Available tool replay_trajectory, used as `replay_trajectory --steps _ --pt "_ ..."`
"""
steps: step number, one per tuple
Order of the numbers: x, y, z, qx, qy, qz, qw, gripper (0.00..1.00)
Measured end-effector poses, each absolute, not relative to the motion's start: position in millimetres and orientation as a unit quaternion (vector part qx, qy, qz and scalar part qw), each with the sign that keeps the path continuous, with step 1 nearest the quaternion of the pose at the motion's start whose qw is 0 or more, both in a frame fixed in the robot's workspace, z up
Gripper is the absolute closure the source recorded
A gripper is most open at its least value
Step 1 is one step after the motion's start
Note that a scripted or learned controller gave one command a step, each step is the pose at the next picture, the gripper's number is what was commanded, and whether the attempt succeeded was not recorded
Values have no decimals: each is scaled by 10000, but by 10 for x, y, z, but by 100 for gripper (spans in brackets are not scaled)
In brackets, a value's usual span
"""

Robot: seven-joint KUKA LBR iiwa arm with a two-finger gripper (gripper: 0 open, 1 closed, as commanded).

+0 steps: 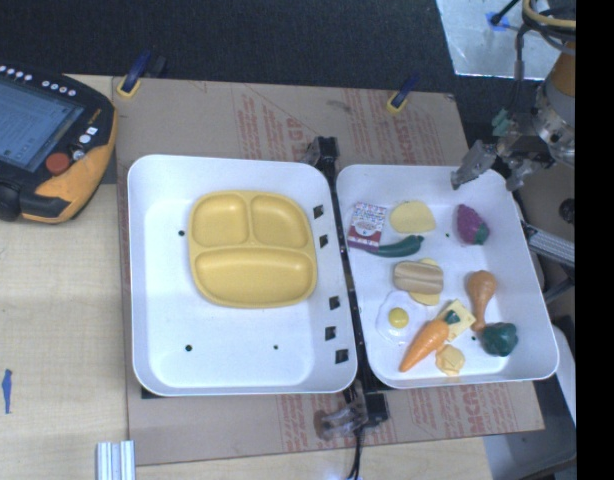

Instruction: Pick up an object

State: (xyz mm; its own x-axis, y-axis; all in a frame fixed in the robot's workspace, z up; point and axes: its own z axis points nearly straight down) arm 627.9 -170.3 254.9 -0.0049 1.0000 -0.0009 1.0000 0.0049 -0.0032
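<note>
— Bins are sitting side by side on the bench; what is lying in the left bin (157, 268)?

— A yellow plate (253, 247) with three parts is lying there, near the middle; nothing is resting on it.

— And the right bin (532, 298)?

— Toy food is lying all over it; a small red and white packet (367, 223) is sitting at the top left, a yellow chip (412, 216) is lying just beside it, and a green chili pepper (395, 247) is lying right under both; a purple eggplant (471, 224) is sitting near the top right, apart from the rest.

— What is lying lower down?

— A tan bread slice (418, 278) is sitting in the middle; a fried egg (397, 318) is lying below it; an orange carrot (425, 343) is slanting next to the egg, touching a piece of yellow cheese (459, 317); a brown chicken drumstick (479, 292) is standing over to the right; a dark green vegetable (499, 339) is sitting near the bottom right, and a little yellow lump (449, 360) is lying by the carrot's tip.

— Where is the claw hanging?

— The gripper (487, 163) is hanging over the top right corner of the right bin, near its rim; the eggplant is the closest toy, but they are apart; its two grey fingers are looking spread, and nothing is sitting between them.

— Anything else on the bench?

— A control pad (42, 138) with a screen is lying far to the left.
</note>
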Motion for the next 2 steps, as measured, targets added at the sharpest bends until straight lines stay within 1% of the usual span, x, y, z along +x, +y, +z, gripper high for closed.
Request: replay_trajectory --steps 1,2 --pt "6170 -2136 1313 -7061 -7081 38 33 0" --pt "6575 -2112 902 -7045 -7097 9 5 0"
